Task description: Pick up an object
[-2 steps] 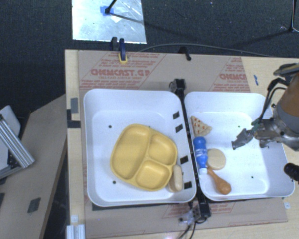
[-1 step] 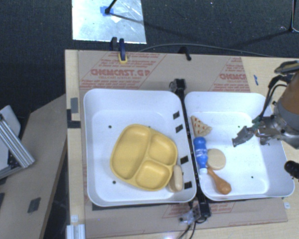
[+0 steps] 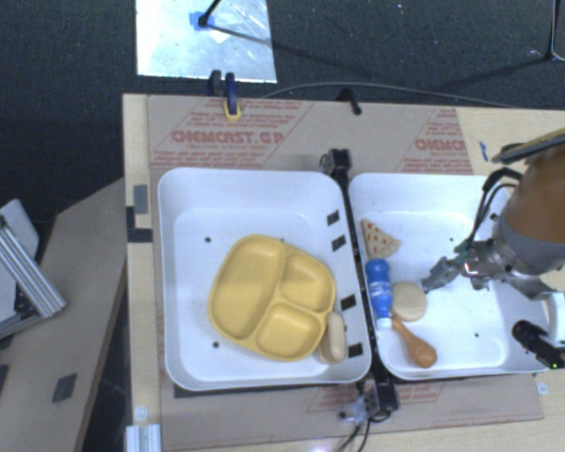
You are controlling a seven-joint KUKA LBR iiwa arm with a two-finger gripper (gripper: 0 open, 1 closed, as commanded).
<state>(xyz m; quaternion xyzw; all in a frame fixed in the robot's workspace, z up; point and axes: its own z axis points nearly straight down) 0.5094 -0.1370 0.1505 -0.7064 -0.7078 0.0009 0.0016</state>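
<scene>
A clamp (image 3: 229, 93) grips the cardboard sheet (image 3: 264, 135) beneath both bins.

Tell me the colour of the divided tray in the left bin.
Yellow: the divided tray shows plainly in the camera view.

Two white bins (image 3: 184, 252), one yellow tray (image 3: 268, 295), one blue bottle (image 3: 379, 285)
</scene>
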